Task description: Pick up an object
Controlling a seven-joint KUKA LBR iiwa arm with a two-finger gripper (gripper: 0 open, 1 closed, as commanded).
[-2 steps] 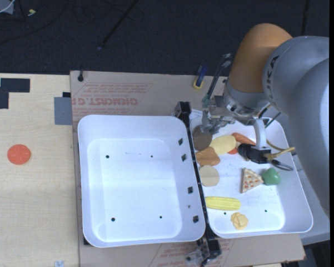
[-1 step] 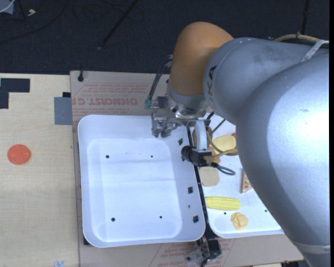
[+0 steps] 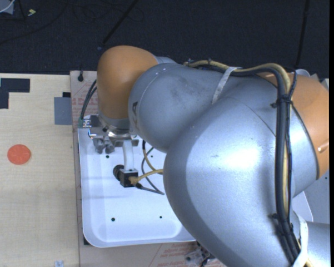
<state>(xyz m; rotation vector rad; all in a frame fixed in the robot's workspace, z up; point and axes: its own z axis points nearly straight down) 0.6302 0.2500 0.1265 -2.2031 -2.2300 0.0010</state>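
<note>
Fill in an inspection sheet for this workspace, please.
Surface: white bin, its right part hidden by the arm.
Job's things: nothing seen in the bin's visible part.
Clutter: nothing seen.
Grippers: gripper over the bin's far left corner.
Cables: black cables run along the arm.
Surroundings: wooden board left of the bin, bearing an orange disc, a grey square and black shapes; dark floor behind.

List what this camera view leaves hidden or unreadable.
- Camera view: the right part of the shallow white bin, covered by the big grey robot arm.
- Camera view: the bin floor beneath the claw, hidden by it.
- Camera view: red print on brown cardboard at the bottom edge, too small.
</note>
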